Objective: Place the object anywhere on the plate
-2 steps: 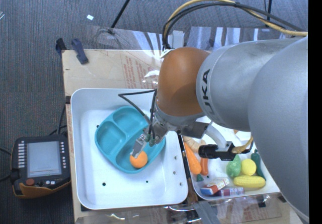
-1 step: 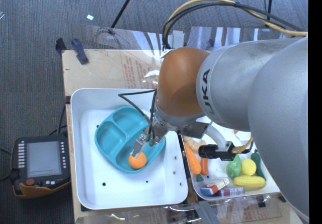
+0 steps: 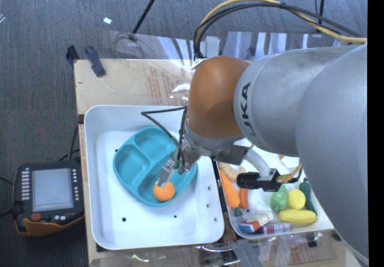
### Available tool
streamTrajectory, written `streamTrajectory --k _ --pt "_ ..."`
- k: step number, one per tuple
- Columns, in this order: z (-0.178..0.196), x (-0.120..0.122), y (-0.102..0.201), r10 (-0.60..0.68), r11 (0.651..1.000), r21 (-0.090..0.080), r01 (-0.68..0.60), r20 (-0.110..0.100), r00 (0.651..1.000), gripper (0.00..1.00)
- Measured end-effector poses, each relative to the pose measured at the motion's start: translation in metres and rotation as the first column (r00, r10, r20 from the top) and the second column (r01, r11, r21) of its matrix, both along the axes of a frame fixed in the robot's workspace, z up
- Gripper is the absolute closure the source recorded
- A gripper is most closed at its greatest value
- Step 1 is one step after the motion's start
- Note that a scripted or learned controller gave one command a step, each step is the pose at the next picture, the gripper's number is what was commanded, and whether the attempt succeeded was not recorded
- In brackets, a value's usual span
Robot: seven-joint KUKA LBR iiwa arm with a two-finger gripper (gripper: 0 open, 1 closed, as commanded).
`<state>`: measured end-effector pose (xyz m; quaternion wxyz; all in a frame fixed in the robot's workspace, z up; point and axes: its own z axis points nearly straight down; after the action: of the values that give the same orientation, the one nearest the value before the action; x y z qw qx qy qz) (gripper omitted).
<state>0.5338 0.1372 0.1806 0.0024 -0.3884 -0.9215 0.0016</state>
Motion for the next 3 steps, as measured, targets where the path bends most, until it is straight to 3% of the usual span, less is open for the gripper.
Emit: streamTrajectory --k 1,2,3 --pt "0.0 0.0 0.0 0.0 1.0 0.0 0.0 0.0 1.0 0.0" --pt "0.0088 0.0007 0.0001 0.001 1.0 0.0 -0.001 -0.002 1.0 1.0" --pt "0.0085 0.0005 0.0004 0.002 1.0 -0.001 -0.002 -0.002 1.0 0.0"
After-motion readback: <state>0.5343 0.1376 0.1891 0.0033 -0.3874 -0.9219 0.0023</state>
